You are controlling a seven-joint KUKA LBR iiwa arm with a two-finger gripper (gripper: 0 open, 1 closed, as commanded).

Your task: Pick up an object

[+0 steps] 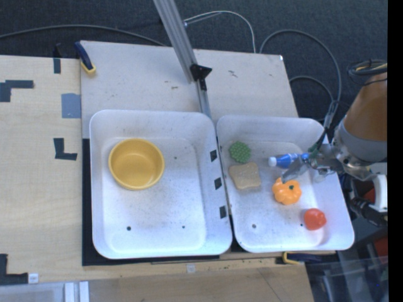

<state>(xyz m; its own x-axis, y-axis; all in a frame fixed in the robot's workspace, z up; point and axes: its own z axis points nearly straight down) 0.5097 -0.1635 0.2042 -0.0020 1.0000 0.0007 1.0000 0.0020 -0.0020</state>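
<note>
The right bin (pixel 327 128) holds a green round knobbly item (pixel 239 151), a tan sponge-like block (pixel 245 177), an orange pumpkin-shaped toy (pixel 286 192) and a red ball-like item (pixel 314 219). A small blue bottle with a white cap (pixel 284 160) lies on its side near the bin's right part, cap pointing left. My gripper (pixel 317 161) sits low at the bin's right side, right at the bottle's blue end and just above and right of the orange toy. Whether it grips the bottle is unclear.
A yellow bowl (pixel 136 163) stands in the left bin (pixel 101 231) toward its upper left. A slanted metal pole (pixel 179 36) crosses the bench behind the bins. Cables (pixel 302 80) loop behind the right bin.
</note>
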